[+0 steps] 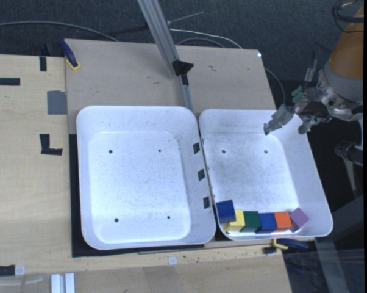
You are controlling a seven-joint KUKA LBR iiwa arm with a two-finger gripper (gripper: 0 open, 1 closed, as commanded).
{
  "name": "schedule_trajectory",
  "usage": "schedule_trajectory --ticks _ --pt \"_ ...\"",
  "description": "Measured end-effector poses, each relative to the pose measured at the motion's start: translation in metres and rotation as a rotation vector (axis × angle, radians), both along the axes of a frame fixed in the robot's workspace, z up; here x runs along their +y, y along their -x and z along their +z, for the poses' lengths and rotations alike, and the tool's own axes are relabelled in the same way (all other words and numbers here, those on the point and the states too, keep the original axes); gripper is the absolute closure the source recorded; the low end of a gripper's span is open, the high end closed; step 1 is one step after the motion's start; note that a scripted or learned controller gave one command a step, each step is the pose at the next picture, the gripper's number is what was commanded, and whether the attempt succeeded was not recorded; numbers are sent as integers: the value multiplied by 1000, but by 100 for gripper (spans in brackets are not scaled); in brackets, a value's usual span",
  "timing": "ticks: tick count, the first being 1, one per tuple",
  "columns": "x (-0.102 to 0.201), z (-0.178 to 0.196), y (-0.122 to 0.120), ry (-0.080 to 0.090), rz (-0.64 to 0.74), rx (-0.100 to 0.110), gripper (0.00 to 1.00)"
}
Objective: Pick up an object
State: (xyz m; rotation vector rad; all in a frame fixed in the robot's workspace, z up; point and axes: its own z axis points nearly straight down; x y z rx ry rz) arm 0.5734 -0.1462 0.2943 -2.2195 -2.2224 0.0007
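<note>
Several small blocks lie in a row along the near wall of the right bin [305,170]: a blue block [225,210], a yellow block [235,222], a green block [251,220], a second blue block [267,221], an orange block [283,220] and a purple block [299,216]. My gripper [288,126] hangs over the far right corner of that bin, well away from the blocks. It is open, its two dark fingers spread apart with nothing between them.
The left bin [86,163] stands beside the right one. A slanted metal pole [162,32] crosses the far side of the bench. A blue-and-yellow clamp [70,55] sits at the far left, and another [281,245] sits by the near edge.
</note>
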Motion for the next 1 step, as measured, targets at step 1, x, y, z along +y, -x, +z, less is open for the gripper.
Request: schedule_trajectory --ticks 1 --pt "42 -101 46 -3 0 11 0"
